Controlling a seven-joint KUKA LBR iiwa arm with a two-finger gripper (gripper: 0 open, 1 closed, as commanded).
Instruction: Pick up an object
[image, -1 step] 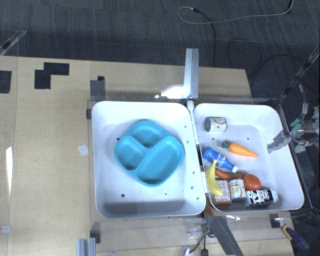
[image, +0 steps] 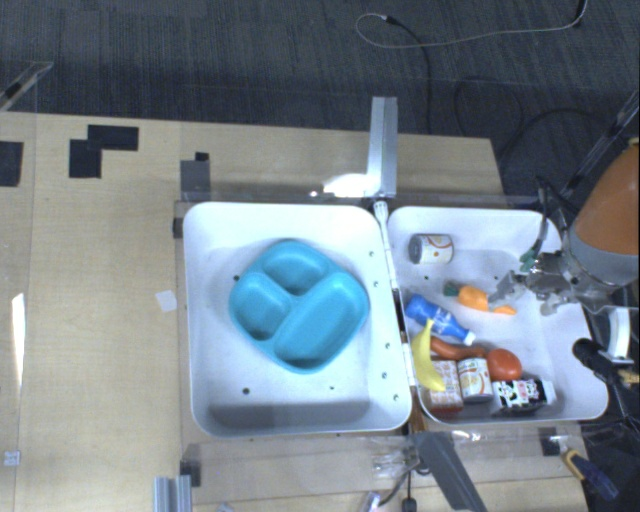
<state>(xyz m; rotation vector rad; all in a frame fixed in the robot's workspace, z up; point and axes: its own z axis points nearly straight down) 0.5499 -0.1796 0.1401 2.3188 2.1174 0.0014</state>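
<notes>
Two thin metal fingers (image: 535, 281) are hanging open, gripping nothing, just beside a smooth orange carrot (image: 480, 298); glossy cans (image: 473, 380) are lying below.

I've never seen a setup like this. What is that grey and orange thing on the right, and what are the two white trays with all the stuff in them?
You are looking down at a slant from one fixed camera above a bench. The grey and orange thing is a robot arm reaching in from the right; its gripper, a two-finger claw, hangs over the right white bin. Its job is to pick up an object. That bin holds toy groceries: a small can lying on its side, an orange carrot, a blue bottle, a yellow banana, a red tomato, some little jars and a black-and-white carton. The left white bin holds a blue divided plate. I see nothing between the claw's fingers.
</notes>
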